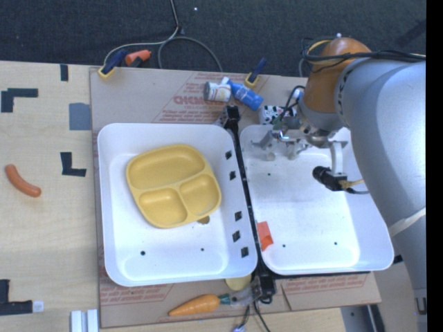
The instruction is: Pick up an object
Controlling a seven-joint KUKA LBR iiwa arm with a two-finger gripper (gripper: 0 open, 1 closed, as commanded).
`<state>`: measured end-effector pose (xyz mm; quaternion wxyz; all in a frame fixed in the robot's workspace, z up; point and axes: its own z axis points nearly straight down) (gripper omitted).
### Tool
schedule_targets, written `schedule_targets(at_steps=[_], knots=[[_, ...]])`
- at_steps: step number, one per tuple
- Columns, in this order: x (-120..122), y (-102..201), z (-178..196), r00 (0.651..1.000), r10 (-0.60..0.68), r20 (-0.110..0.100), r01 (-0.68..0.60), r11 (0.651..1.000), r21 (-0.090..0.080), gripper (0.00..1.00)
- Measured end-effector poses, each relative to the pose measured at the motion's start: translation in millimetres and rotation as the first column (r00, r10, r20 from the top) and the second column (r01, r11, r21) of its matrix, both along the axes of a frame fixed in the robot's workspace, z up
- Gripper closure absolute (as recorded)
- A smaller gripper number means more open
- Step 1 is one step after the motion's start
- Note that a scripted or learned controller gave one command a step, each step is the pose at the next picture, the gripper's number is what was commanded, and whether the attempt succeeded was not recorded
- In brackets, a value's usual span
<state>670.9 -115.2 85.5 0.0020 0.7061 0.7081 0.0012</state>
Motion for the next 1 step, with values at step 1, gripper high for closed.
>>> schedule_targets(at_steps=[1], knots=[[-2.2, 19.3, -0.1, 1.0, -0.001, -0.003, 0.001, 1.0, -0.002, 0.0]])
